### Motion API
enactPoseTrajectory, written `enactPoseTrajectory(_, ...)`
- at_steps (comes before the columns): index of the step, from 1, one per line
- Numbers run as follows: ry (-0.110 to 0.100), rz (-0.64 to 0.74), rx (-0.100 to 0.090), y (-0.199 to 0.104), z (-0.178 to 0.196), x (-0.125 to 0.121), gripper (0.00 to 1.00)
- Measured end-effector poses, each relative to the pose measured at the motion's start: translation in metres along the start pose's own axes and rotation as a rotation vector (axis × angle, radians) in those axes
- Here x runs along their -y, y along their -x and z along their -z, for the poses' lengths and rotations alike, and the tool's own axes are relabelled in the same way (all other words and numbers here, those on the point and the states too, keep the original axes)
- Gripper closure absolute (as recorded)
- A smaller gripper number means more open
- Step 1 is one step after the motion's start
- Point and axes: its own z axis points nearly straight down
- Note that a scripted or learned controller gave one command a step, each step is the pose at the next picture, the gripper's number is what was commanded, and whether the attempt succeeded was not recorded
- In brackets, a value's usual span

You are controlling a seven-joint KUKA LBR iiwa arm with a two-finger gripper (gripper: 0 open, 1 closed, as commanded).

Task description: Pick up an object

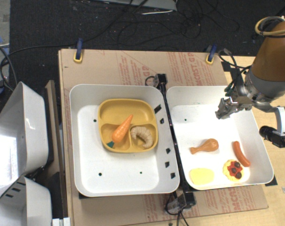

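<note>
The likeliest thing to be picked is the chicken drumstick [205,146], a toy that lies flat on the floor of the right bin [199,117], roughly in the middle, with its thin bone end pointing left and its plump end to the right. It is judged to be light, hard and smooth plastic, so it may slip or roll if pinched on the rounded end; the narrower neck between bone and meat looks the surest place for a grip, taken across its short width.

To its right a sausage [241,153] lies at a slant, apart from it. Nearer the front edge a pale yellow flat disc [201,175] and a small pizza slice [234,170] are seen; both are thin and would be hard to get fingers under.

The hand [225,108] hangs over the far part of the right bin, well apart from the drumstick. Nothing is seen between its fingers, and whether they are spread or closed cannot be told.

In the left bin [86,126] a yellow divided plate [109,109] holds a carrot [122,128] and a shrimp [143,135] in separate compartments. Both bins are carried by the desk [114,67].
</note>
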Motion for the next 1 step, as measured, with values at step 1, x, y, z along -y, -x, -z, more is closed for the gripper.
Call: enactPoseTrajectory(1, -0.001, 0.000, 0.000, -0.0498, -0.0107, -0.0085, 1.00)
